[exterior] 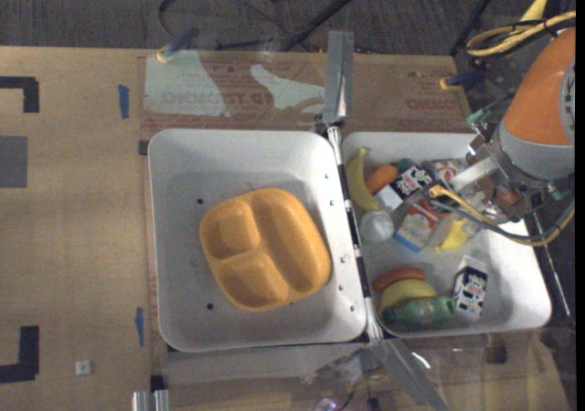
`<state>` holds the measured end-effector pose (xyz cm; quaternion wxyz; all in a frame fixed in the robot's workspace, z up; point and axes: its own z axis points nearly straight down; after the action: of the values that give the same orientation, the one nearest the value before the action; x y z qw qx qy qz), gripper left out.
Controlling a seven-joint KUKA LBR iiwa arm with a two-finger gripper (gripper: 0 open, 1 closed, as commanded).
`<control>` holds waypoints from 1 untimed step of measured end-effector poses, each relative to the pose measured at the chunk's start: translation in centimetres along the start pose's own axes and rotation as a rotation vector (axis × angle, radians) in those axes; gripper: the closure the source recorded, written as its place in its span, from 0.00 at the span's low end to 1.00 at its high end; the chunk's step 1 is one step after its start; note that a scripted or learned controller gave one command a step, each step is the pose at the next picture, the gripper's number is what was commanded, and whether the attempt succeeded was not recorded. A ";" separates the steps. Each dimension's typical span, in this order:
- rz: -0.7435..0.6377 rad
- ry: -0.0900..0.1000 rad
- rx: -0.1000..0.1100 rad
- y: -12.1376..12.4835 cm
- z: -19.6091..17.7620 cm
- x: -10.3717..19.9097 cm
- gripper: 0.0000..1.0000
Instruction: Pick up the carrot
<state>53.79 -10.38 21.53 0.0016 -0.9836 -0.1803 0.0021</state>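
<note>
I can't tell how the gripper's [501, 199] fingers stand; it hovers over the right bin [521, 295], well apart from the carrot [381, 178].

Glossy plastic tray [265, 247], white bin [183, 172]

Left bin [174, 217]: one divided plate [265, 247], near its middle. Right bin [521, 295]: banana [358, 183] along the left wall, carrot [381, 177] just right of it, cartons [416, 217] mid-bin, small carton [471, 290] near the front, with more play food [411, 298] to its left.
</note>
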 end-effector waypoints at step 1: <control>-0.030 -0.001 0.000 -5.1 1.0 -3.4 1.00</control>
<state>48.76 -6.77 20.60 0.0016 -0.9807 -0.1953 0.0026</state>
